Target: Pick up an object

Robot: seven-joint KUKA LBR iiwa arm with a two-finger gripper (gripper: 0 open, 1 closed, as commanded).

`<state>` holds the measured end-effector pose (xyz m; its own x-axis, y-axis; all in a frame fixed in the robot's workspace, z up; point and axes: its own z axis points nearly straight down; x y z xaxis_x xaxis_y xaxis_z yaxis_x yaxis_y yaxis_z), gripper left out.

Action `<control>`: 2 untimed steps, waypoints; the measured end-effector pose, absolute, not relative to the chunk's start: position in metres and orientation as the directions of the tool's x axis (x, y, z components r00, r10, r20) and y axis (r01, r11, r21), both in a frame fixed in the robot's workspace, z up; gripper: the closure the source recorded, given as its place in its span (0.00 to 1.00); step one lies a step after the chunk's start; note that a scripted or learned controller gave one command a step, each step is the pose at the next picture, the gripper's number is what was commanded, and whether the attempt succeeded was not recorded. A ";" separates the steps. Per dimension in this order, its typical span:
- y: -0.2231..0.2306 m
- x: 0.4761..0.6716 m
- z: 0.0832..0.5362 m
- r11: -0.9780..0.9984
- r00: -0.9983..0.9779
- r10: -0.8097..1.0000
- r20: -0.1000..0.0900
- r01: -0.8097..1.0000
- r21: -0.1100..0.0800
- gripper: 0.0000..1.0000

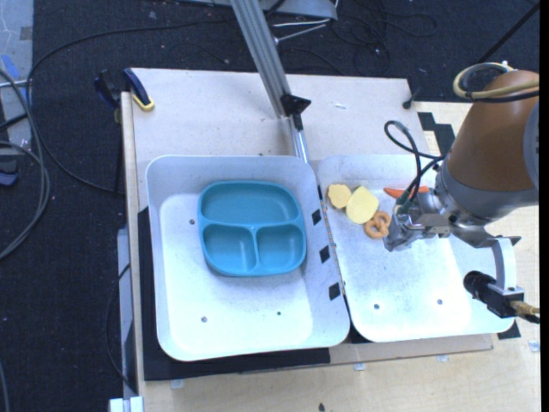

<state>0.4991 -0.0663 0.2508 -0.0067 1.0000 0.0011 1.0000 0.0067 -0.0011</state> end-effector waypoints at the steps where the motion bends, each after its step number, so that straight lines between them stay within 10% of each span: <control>1: -0.010 0.518 0.252 0.009 -0.009 1.000 0.001 1.000 0.001 1.00; 2: 0.053 0.526 0.243 0.008 -0.008 1.000 0.001 1.000 0.000 1.00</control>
